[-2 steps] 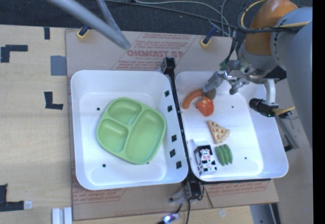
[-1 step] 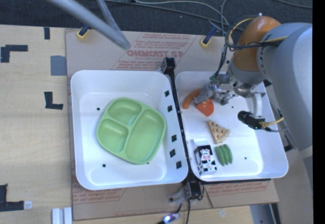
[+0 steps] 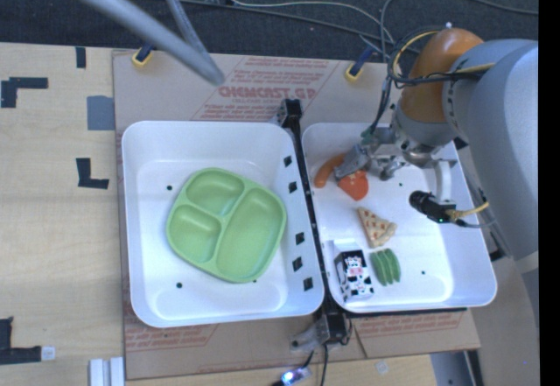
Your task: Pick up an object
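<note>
So 2 white bins are seen side by side: the left bin [image 3: 140,200] carries a green divided plate [image 3: 227,224], and everything pickable is found in the right bin [image 3: 464,284]. The gripper [image 3: 372,161] is parked low over that bin's far-left part, right at a red tomato-like piece [image 3: 353,185] and an orange carrot-like piece [image 3: 326,171]. Whether anything is pinched can't be told, since the tip is hidden by its own body.

The orange piece is probably what's being targeted. It lies just toward the bin's left wall from the gripper, long axis slanted from the near-left up toward the far-right. A pizza slice [image 3: 376,225], green pods [image 3: 385,266] and a small black-and-white card [image 3: 352,273] are left nearer the front edge.
</note>
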Robot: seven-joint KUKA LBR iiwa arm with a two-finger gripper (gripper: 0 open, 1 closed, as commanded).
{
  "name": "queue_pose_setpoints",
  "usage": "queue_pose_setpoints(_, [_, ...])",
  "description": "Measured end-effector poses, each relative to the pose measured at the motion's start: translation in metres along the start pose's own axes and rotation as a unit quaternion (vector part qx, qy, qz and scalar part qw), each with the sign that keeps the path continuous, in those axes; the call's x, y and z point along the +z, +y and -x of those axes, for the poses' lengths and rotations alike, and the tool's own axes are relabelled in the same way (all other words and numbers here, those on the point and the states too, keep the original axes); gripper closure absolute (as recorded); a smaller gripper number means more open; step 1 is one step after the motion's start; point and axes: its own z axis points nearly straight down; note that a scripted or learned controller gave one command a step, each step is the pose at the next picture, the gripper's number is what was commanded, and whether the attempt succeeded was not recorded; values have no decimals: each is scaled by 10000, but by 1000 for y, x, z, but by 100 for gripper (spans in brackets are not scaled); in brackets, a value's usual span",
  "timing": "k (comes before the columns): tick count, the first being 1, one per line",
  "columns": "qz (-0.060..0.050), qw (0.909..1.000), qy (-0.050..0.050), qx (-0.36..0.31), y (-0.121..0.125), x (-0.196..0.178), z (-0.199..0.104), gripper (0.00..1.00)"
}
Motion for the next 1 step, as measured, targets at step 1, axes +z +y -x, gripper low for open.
queue_pose_setpoints(1, [4, 10000, 0, -8, 0, -10, -1, 100])
